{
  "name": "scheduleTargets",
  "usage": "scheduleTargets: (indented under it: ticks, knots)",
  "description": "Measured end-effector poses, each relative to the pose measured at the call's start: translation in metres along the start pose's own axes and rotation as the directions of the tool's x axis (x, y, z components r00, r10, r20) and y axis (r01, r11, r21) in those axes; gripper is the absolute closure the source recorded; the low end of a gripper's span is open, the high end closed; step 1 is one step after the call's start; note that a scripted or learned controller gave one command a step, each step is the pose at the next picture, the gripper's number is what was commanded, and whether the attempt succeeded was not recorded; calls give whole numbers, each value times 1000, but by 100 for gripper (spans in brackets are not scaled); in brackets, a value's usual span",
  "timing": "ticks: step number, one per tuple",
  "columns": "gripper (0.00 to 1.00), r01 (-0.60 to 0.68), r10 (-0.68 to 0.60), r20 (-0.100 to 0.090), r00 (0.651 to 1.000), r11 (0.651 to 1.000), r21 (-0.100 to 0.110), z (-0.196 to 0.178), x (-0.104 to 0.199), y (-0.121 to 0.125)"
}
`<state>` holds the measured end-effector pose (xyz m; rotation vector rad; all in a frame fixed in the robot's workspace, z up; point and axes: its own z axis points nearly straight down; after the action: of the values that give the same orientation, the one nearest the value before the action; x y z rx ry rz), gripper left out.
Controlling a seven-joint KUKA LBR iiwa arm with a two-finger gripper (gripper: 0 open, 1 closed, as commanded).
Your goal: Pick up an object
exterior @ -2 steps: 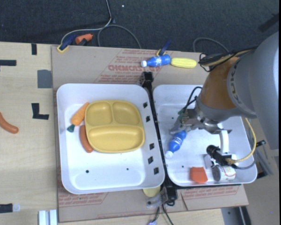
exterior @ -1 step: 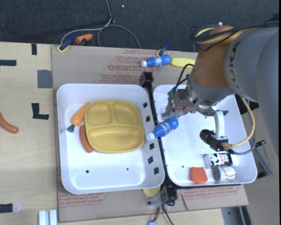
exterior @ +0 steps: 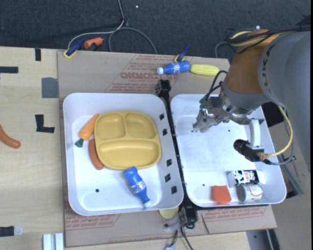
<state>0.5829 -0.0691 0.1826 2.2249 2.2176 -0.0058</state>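
Two shallow white bins sit side by side at the centre of the frame, their inner walls meeting at a black divider. The right bin (exterior: 188, 105) has a wide bare floor across its middle; its things crowd the lower right corner: one orange block (exterior: 220, 194), one black-and-white carton (exterior: 245, 177) and one small can (exterior: 250, 191), close together. The left bin (exterior: 73, 108) is fuller: one yellow divided plate (exterior: 128, 139) takes its centre, with one carrot (exterior: 86, 129) and one sausage (exterior: 95, 155) along the plate's left edge and one blue bottle (exterior: 136, 184) just below it. A second sausage (exterior: 6, 136) lies alone on the bench at far left. The grey arm enters from the upper right, its orange band above the wrist. The gripper (exterior: 203, 121) hangs over the upper left part of the right bin, nothing between its fingers; whether they are spread cannot be told.
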Motion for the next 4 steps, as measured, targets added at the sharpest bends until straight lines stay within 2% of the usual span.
scheduleTargets:
  ticks: [1, 2, 3, 4]
  knots:
    - [100, -1, 1, -1, 1000, 1000, -6, -63, -31, -67]
    - [100, 7, -7, -5, 1000, 1000, 6, 2, 20, -87]
    - [100, 14, -14, -6, 1000, 1000, -2, -1, 102, -51]
    - [100, 0, 0, 0, 1000, 1000, -10, -82, 46, -38]
